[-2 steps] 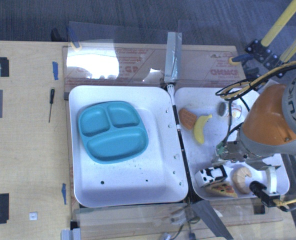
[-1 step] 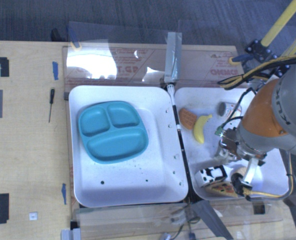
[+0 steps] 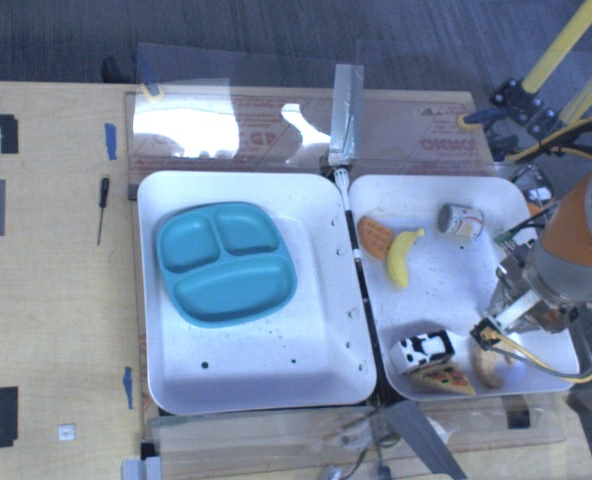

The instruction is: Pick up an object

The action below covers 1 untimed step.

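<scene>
**Claw low by the front right corner, pale lump closest**

The grey arm with the orange band (image 3: 576,230) reaches into the right-hand shallow white plastic bin (image 3: 446,293). Its claw (image 3: 508,306) hangs low near the outer wall of this bin, towards the front edge. Whether the claw is spread or pressed together I cannot tell, because the wrist covers it, and I see nothing pinched in it.

The task names no special object, so I judge by nearness. The small pale beige rounded lump (image 3: 490,367) lies just beside the claw, on the side of the front edge, and it seems the easiest candidate. To the left of the lump is the black-and-white toy cow (image 3: 423,348), with its long axis across the bin. The flat orange toy pizza slice (image 3: 448,379) lies close against the cow's front side.

The yellow toy banana (image 3: 404,256) is well apart from the claw, near the dividing wall, and its long axis runs roughly from back to front. It lies beside the orange waffle-like piece (image 3: 375,236). The small silver can (image 3: 460,220) lies on its side at the back.

In the left-hand white bin (image 3: 316,353) rests the turquoise plastic plate with three compartments (image 3: 226,261), far from the arm.

I think the coming move needs only a short shift towards the front edge and then down, though the lump sits close to the corner, so the bin wall may hinder the claw
</scene>
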{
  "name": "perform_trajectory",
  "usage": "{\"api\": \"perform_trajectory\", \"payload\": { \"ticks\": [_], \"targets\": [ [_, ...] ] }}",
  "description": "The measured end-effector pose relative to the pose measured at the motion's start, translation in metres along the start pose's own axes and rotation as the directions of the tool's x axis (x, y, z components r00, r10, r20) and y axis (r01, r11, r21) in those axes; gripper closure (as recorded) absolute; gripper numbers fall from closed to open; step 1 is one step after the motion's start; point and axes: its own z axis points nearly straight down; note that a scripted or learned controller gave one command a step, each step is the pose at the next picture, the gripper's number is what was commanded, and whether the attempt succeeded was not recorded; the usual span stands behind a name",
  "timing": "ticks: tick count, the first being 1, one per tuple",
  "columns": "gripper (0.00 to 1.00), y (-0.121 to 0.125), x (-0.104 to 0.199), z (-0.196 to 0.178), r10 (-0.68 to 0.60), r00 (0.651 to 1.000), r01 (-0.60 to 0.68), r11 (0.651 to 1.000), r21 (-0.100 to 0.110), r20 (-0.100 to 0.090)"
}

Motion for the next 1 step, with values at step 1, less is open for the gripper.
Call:
{"api": "perform_trajectory", "payload": {
  "ticks": [1],
  "targets": [
    [1.0,0.022,-0.0323,-0.0003,0.259,0.966,-0.259,0.966,0.015,-0.006]
  ]
}}
